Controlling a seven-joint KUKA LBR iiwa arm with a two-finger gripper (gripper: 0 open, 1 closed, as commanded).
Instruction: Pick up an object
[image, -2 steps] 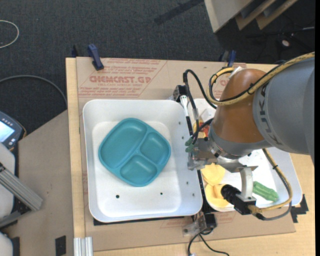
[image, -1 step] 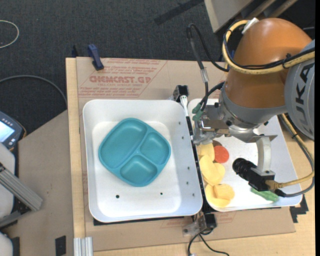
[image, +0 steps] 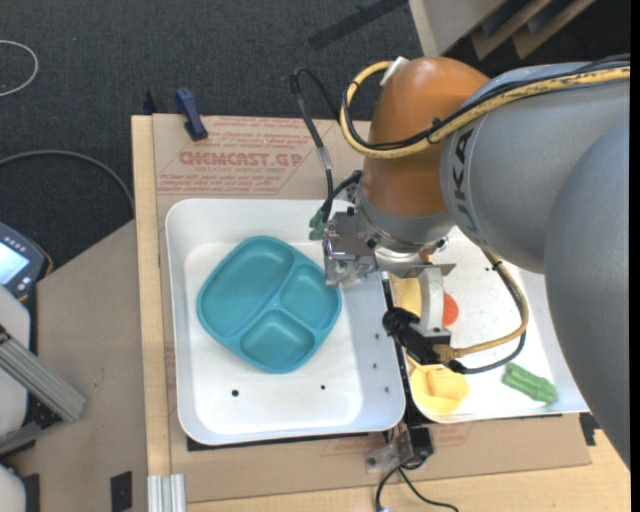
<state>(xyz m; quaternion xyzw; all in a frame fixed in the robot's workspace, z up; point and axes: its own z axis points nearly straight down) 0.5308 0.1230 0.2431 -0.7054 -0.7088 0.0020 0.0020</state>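
Observation:
A teal divided plate lies in the left bin, a little left of its middle. The arm's orange band and grey wrist hang over the divide between the two bins. The gripper sits at the plate's right rim, near the left bin's right wall; its tips are hidden under the wrist. In the right bin I see a yellow object, a green object, and part of a red and yellow thing behind the wrist.
The big grey arm covers most of the right bin and the upper right of the view. Cables loop from the wrist across the bin divide. A cardboard sheet lies behind the bins. A blue clip sits at its far edge.

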